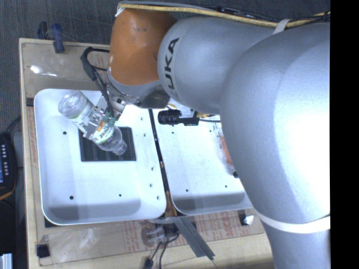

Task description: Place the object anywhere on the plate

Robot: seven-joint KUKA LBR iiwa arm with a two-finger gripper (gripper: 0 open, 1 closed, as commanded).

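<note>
Apparently gripper [104,116] fingers are pinching clear plastic bottle [92,122] mid-body over dark plate [128,153]; likely light, slippery, crushable.

Bulky grey arm [269,94] — orange band [134,38], partial "UKA" lettering, perhaps black cable.

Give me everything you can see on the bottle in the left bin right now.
The bottle is clear plastic with a green-and-white label round its middle. It lies tilted, one end toward the bin's upper left, the other over the dark rectangular plate, in the left bin. The gripper is at its labelled middle, with the bottle between its fingers. Whether the bottle rests on the plate or hangs above it is unclear.
</note>
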